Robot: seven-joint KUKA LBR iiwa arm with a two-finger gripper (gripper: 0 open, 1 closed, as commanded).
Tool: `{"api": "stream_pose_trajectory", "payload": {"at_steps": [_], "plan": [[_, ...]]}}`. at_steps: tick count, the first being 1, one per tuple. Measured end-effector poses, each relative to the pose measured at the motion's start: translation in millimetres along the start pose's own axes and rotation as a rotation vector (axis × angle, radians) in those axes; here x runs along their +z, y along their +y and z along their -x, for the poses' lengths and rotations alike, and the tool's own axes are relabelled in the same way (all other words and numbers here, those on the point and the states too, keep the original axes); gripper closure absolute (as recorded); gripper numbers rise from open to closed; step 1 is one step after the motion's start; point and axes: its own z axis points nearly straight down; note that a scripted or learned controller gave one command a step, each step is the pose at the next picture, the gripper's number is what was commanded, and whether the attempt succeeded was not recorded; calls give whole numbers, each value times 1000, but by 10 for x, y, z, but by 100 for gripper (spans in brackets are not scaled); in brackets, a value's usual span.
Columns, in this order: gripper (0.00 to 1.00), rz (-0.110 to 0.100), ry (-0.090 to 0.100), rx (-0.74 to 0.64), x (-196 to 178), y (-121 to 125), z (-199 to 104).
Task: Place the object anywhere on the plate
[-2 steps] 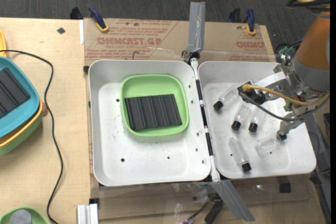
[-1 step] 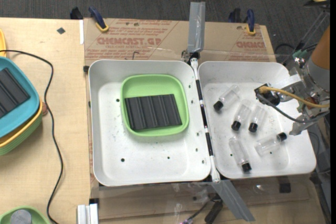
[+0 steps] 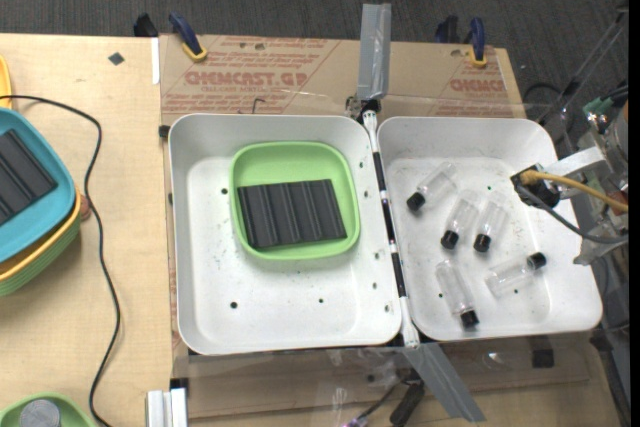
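Tabletop with two white bins: five capped vials lie in the right bin (image 3: 575, 318), the nearest vial (image 3: 512, 277) near and left of my wrist (image 3: 603, 215), black cap toward me, green plate (image 3: 238, 205) farther left; my grasp's state cannot be told.

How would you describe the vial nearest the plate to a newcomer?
Find the right-hand white bin. In its upper-left area, nearest the green plate, lies a clear vial with a black cap. Of the five, it sits highest in the view, clear of the four other vials.
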Motion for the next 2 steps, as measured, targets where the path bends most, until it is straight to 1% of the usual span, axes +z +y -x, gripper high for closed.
{"api": "stream_pose_trajectory", "payload": {"at_steps": [1,2], "plan": [[0,1,1,-5,-157,-1070,-199],[0,1,-1,1,141,-1000,-154]]}}
